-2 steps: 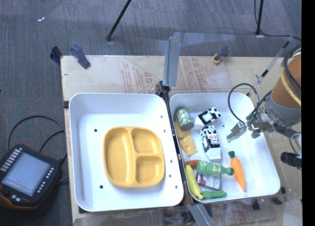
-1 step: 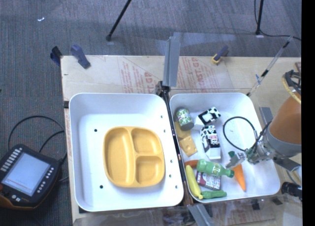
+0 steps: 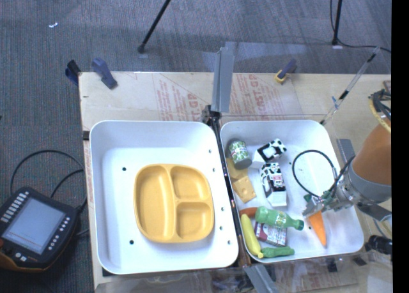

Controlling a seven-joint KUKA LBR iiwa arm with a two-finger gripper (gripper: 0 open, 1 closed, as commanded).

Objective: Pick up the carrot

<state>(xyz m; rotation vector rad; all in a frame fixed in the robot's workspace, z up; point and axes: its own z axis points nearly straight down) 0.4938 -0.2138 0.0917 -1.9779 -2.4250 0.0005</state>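
Camera view gives me a plywood bench point(image 3: 160, 94) on grey carpet point(image 3: 38, 23), with blue clamps point(image 3: 102, 71) at its far edge and a pendant point(image 3: 32, 225) on the floor at left. I see the carrot point(image 3: 319, 229) in the right bin point(image 3: 319, 129), near corner, its top just beside the gripper point(image 3: 326, 201); I cannot tell its state. A yellow tray point(image 3: 173, 202) sits in the left bin point(image 3: 108, 138).

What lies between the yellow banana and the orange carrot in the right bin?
In the camera view, the green bottle lies between the banana and the carrot, with bare white bin floor beside the carrot.
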